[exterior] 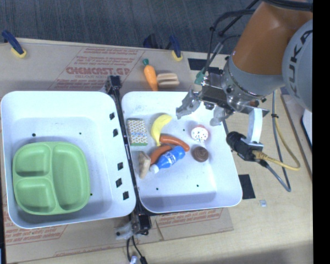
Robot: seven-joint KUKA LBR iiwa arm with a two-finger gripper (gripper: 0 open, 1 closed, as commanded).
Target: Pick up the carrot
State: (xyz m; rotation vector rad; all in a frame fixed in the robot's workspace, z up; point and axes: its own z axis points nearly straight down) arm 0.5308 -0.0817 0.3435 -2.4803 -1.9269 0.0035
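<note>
Here the carrot [149, 76] lies on the counter [88, 65] just beyond the far rim of the right bin [225, 186], outside it and beside a small bun [168, 80]. Its long axis runs away from that rim, green top farthest. The tool [201, 110], fingers spread wide and holding nothing, hangs over the bin's far right part, so the carrot lies to its left and farther back.

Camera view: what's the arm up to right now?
The gripper hangs open over the right bin's upper part with nothing between its fingers. The carrot lies outside the bins on the cardboard above the right bin, beside a small bun-like item, apart from the gripper. Not yet picked.
</note>
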